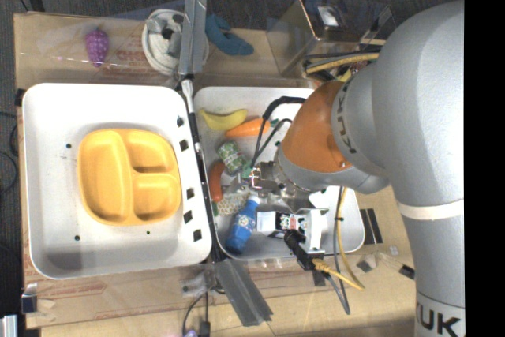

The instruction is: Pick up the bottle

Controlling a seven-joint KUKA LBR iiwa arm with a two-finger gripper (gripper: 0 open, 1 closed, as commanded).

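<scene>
Nearest us, one blue bottle (244, 224) lies in the right bin (357, 226), at its near left. We see the claw (272, 177) just right of it; its opening we cannot tell. One yellow tray (130, 174) sits in the left bin (47, 170). One banana (224, 119) lies far.

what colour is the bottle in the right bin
Blue, with a white label; the bottle shows best in the camera view, lying near the bin's front.

Grey KUKA arm (418, 130) filling the right of the frame, bent toward centre, orange band (316, 140) above the wrist, gripper (276, 205) lowered at lower centre, its tip hidden among its own hardware
</scene>
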